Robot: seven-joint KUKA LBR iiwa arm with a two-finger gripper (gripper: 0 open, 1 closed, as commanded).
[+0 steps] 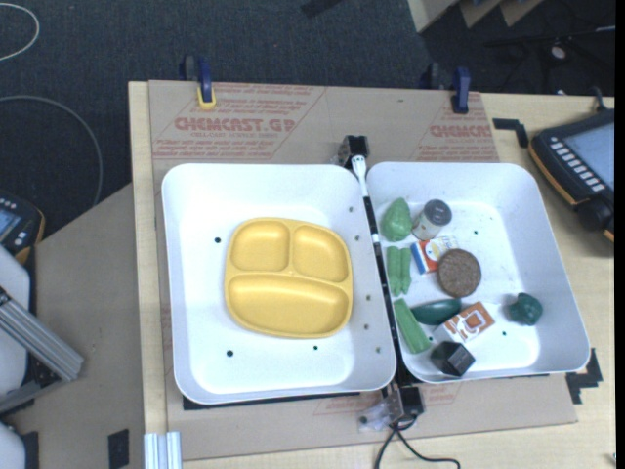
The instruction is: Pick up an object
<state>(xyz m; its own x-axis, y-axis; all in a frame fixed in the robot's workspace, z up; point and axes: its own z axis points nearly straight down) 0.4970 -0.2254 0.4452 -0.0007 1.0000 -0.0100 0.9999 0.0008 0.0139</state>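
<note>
Black block (452, 359) at right bin's (547, 223) near edge, yellow divided plate (289, 277) in left bin (186, 262)

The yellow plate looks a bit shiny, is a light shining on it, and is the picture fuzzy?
In the camera view, the yellow plate has soft pale sheen on its ridges, so light comes from above; the white bins look bright, with faint shadows under their rims; the picture is slightly soft, so small items in the right bin lack fine detail.

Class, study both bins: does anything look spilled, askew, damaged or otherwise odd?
Nothing looks spilled or broken. The yellow divided plate lies flat in the left bin. The small items, such as the brown disc, crowd the right bin's left side.
</note>
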